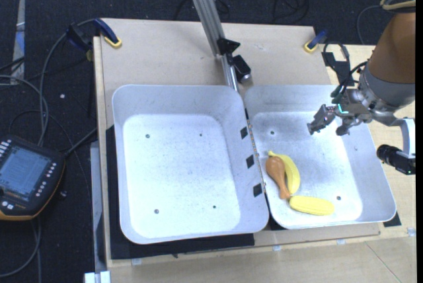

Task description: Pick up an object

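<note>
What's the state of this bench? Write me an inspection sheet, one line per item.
Surface: wooden bench bearing two shallow white bins, left bin and right bin.
Job's things: in the right bin, near its left wall, a yellow banana, a brown drumstick-shaped toy lying against it, and a yellow lemon-like piece just in front.
Clutter: nothing seen.
Gripper: gripper above the right bin's back part, apart from the toys.
Cables: black cables on the floor, left.
Surroundings: handheld pendant on the floor; aluminium mast behind the bins.
</note>
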`<move>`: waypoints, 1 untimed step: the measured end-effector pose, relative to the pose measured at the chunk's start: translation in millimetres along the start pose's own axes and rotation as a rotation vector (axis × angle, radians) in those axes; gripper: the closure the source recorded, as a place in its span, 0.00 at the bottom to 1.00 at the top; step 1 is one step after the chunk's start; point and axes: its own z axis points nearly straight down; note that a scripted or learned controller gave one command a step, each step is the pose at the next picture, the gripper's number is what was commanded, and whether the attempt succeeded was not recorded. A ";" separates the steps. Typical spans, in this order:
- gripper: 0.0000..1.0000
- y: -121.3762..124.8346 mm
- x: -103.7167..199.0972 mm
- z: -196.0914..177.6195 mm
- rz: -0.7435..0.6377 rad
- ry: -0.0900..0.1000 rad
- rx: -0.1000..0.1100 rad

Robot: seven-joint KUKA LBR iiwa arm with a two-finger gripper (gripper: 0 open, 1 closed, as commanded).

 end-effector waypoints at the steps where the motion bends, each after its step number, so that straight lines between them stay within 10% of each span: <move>1: 0.00 0.0 0.0 0.0 0.000 0.000 0.000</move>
